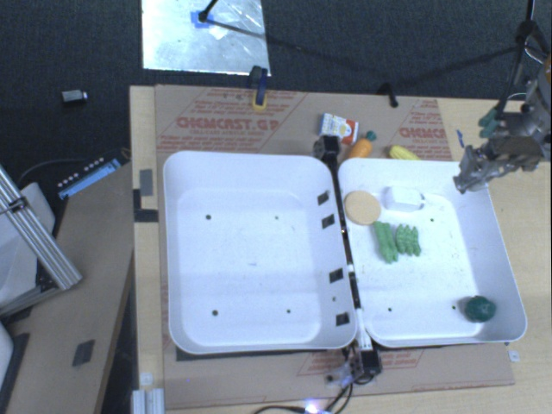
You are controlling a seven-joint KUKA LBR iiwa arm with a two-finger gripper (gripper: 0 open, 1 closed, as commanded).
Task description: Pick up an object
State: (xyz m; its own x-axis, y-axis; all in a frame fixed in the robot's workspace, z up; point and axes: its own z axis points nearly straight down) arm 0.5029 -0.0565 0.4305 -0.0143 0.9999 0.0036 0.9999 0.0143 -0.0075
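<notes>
In right bin we log: tan disc, white block, green pods, dark green ball. Gripper over top-right rim; jaw state we cannot tell.

Even, bright overhead light is washing the two shallow white plastic bins nearly featureless, glare is flaring off the crinkled silver foil sheet, shadows are staying faint, and the grey gripper is looking soft and blurred.

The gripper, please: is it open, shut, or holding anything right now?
Gripper: cannot be told; it sits over the right bin's far right rim.
</notes>
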